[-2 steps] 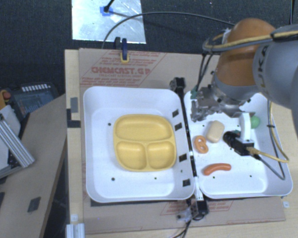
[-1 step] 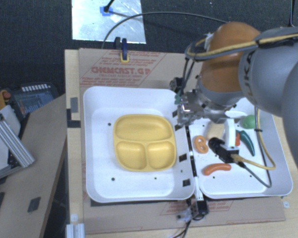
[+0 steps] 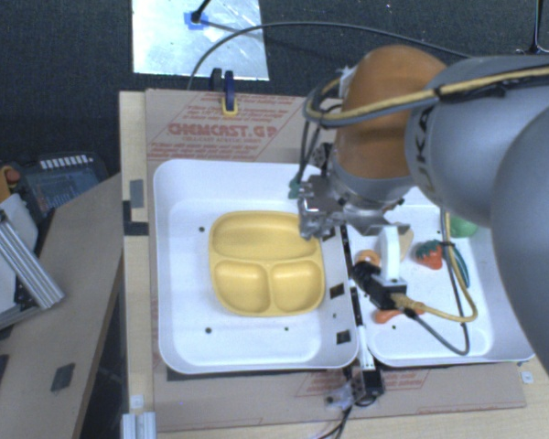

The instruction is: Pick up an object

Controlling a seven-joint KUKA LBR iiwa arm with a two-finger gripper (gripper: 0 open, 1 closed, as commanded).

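A yellow three-compartment plate [image 3: 263, 263] lies in the left bin [image 3: 178, 245]. Small items lie in the right bin [image 3: 494, 337]: a red and orange piece [image 3: 428, 255], a green piece [image 3: 463, 228], a white block [image 3: 390, 246], a small orange piece [image 3: 366, 259] and another orange piece [image 3: 385, 316]. My gripper [image 3: 313, 219] hangs over the plate's upper right corner, close to the divide between the bins. The grey arm and its orange band hide the far part of the right bin. Nothing is seen held in the gripper.
A yellow cable [image 3: 453, 314] and a black cable loop across the right bin's floor. A black fitting [image 3: 375, 287] sits by the divide between the bins. Brown cardboard [image 3: 220, 128] lies under the bins, with a blue clamp [image 3: 227, 88] at its far edge.
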